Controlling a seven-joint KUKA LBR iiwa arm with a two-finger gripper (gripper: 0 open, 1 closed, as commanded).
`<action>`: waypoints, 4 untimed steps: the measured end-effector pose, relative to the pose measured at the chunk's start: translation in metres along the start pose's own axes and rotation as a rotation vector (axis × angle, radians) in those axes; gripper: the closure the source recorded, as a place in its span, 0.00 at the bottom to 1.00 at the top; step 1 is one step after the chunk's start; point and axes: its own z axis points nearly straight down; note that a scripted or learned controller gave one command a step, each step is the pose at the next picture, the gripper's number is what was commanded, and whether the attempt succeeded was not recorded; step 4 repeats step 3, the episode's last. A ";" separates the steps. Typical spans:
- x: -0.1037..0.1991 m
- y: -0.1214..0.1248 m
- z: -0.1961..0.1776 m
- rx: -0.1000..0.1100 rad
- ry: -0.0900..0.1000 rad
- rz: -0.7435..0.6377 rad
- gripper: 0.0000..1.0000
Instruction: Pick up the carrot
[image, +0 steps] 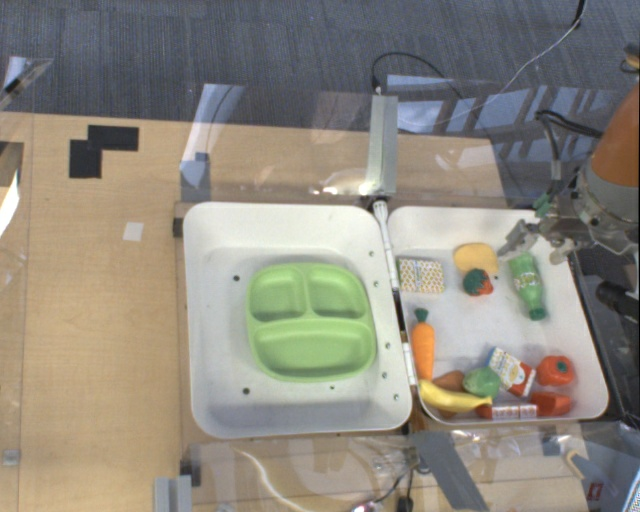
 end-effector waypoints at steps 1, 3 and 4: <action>0.025 0.073 0.097 -0.001 0.000 -0.186 0.00; 0.068 0.064 0.082 -0.002 0.000 0.021 0.00; 0.068 0.064 0.082 -0.002 0.000 0.021 0.00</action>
